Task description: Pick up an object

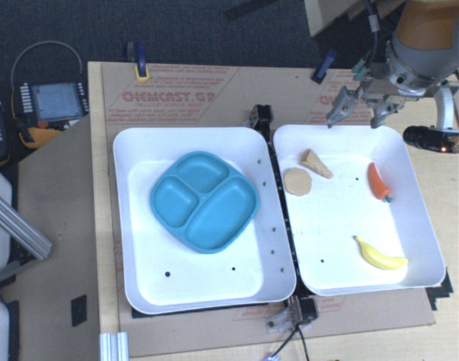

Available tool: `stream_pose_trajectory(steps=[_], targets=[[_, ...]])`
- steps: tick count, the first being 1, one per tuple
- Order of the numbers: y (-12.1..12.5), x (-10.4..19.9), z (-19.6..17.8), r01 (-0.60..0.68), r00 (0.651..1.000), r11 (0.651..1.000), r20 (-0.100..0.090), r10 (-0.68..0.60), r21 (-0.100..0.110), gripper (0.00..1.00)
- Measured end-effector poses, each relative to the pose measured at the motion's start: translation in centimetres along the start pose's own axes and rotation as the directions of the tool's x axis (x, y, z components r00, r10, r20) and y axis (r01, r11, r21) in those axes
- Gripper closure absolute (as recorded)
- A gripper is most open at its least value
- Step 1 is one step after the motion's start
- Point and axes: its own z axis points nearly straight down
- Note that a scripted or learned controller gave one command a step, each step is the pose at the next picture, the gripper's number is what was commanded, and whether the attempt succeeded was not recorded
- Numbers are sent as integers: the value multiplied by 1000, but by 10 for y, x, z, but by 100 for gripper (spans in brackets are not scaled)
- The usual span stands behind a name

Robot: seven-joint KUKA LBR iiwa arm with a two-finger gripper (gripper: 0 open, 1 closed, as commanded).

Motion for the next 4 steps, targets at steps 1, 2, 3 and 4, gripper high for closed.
stream_pose_trajectory(steps=[1,2,3,4], targets=[[2,0,-8,2,1000,1000,1,-2,-14,0],[2,1,56,2,1000,1000,1,-2,-9,0],[9,-2,102,2,1000,1000,1,-2,-10,0],[8,6,148,3,1000,1000,0,-3,-9,0]])
